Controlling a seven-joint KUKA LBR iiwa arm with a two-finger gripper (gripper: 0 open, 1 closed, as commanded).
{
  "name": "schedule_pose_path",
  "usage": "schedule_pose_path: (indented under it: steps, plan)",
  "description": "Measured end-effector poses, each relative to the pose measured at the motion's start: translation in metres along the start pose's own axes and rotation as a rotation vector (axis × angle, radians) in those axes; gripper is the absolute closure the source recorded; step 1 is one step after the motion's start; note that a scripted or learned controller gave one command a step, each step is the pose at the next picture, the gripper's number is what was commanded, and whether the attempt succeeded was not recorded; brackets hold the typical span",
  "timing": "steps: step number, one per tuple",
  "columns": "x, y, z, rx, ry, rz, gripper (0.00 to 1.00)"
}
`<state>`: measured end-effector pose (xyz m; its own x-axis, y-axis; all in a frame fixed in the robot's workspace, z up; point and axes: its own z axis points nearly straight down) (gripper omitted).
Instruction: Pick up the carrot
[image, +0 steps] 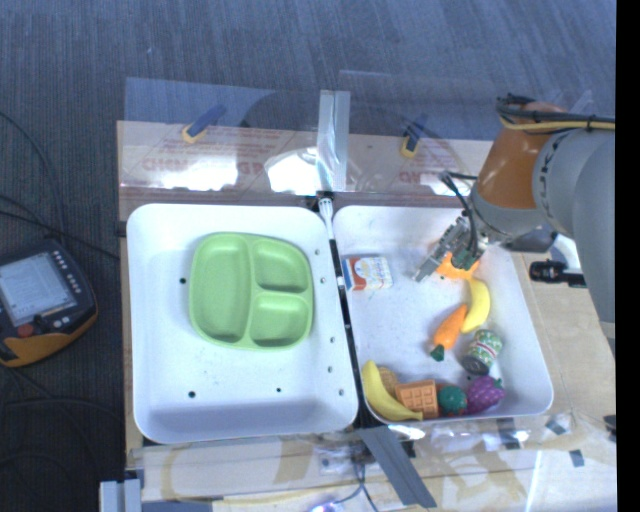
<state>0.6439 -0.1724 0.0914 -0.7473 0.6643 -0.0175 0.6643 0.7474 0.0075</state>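
Claw (447, 258) hangs over the far part of the right bin (530, 400); whether it is apart or together I cannot tell. Left bin (150, 400) holds a green divided plate (251, 290). In the right bin, the carrot (448, 330) lies slanted beside a banana (477, 303), below the claw and apart from it. A small carton (367, 272) sits near the divider.

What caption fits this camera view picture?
Gripper hovers above the right bin, with the carrot lying beside a banana.
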Motion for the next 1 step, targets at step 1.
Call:
schedule_pose_path:
  steps: [1]
  plan:
    - [0.0615, 0.0727, -0.1113, -0.002, 0.006, 0.117, 1.00]
